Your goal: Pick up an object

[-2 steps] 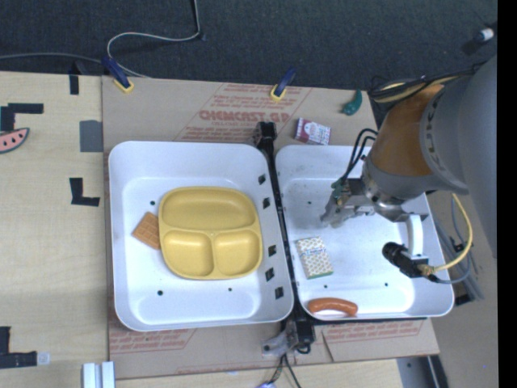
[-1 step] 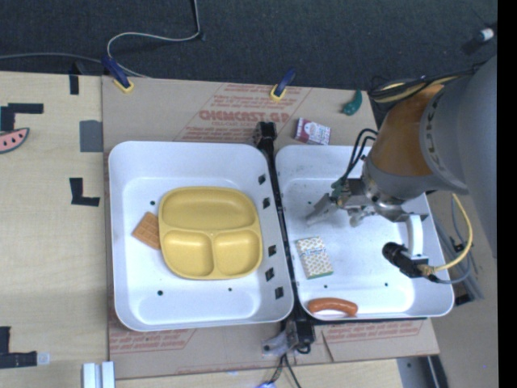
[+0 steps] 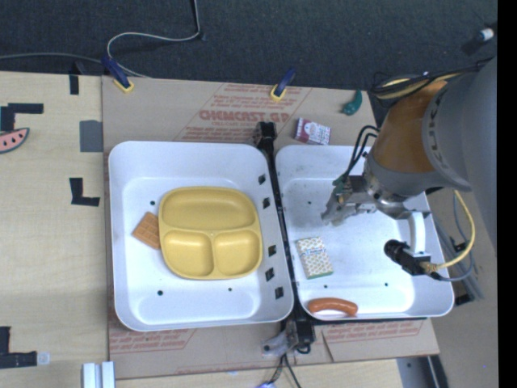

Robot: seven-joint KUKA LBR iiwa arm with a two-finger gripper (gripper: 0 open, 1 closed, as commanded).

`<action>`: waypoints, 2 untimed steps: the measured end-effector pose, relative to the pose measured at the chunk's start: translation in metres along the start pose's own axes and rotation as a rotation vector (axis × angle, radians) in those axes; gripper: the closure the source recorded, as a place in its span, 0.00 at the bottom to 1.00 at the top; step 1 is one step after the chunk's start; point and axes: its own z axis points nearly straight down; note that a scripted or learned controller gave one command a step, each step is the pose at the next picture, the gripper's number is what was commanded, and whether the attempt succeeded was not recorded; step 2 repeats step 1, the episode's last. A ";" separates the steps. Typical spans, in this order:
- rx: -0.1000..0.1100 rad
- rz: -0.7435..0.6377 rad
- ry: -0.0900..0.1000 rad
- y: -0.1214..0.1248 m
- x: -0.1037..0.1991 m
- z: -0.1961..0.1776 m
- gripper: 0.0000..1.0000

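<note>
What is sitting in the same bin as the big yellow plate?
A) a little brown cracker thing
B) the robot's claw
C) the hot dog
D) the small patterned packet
A: a brown cracker-like piece pokes out from beside the yellow plate in the left bin, while the hot dog, the packet and the claw are all over the right bin.

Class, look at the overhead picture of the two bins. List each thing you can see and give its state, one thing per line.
Yellow divided plate: lying flat in the left bin, compartments bare.
Brown cracker: flat, partly under the plate's left edge.
Patterned packet: lying flat in the right bin.
Sausage: lying against the right bin's near wall.
Gripper: low over the right bin, above the packet, holding nothing visible.
Small red packet: lying on the cardboard behind the bins.
</note>
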 end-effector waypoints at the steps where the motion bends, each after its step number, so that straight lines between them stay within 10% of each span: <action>1: 0.000 0.000 0.000 0.000 0.000 0.000 0.00; 2: 0.000 0.000 0.000 0.000 0.000 0.000 0.00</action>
